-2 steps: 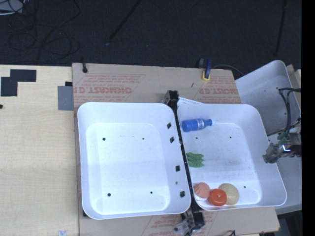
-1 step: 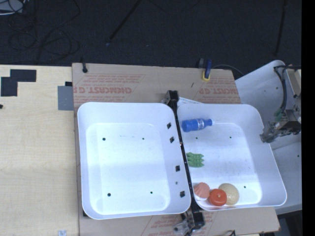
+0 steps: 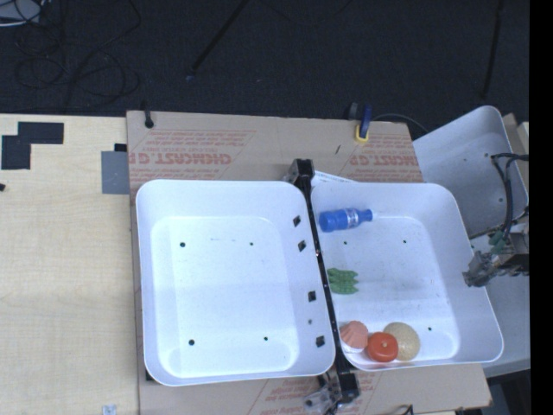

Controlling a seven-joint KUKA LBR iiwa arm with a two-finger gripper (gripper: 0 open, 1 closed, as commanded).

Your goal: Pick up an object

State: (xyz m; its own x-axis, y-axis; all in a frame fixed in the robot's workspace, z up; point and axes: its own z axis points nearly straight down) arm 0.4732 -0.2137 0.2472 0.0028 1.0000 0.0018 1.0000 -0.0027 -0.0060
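Blue bottle (image 3: 345,220): lying flat, upper left of right bin (image 3: 449,206), near divider. Green item (image 3: 341,281) mid-left; three round pieces clustered at bottom edge. Gripper (image 3: 484,271) outside right rim; state cannot be told. Risk: bottle rolling away under contact; wall blocking approach.
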